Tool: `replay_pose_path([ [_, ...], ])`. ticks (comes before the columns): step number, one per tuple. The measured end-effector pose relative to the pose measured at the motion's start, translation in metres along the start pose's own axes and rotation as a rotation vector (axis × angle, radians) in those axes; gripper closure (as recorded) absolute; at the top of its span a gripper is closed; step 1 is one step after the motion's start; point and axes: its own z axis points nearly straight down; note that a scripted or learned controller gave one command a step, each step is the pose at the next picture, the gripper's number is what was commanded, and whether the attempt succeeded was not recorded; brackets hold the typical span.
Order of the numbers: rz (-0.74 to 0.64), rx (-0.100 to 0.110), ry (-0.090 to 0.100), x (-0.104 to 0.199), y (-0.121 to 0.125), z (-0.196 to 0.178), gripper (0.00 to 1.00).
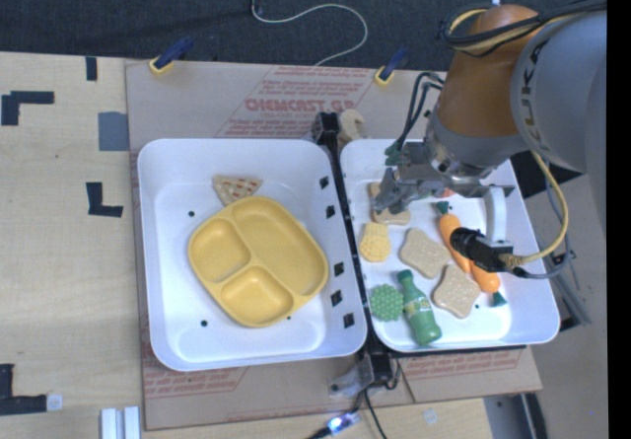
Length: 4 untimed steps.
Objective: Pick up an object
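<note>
My gripper hangs low over the back left part of the right bin, just above a tan toast piece whose edge shows under it. The arm's grey and orange wrist covers the bin's back. In front of the gripper lie a yellow pineapple-shaped toy, a tan bread slice, another bread slice, a green bottle, a green round toy and an orange carrot.
The left bin holds a yellow divided plate and a waffle wedge behind it. A black divider clip sits between the bins at the back. A white cable curls across the dark cloth beyond.
</note>
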Motion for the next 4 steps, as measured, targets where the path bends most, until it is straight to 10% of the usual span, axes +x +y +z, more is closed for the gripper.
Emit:
replay_pose_path([
  [4,0.003,0.0,-0.002,0.002,-0.006,-0.003,1.0],
])
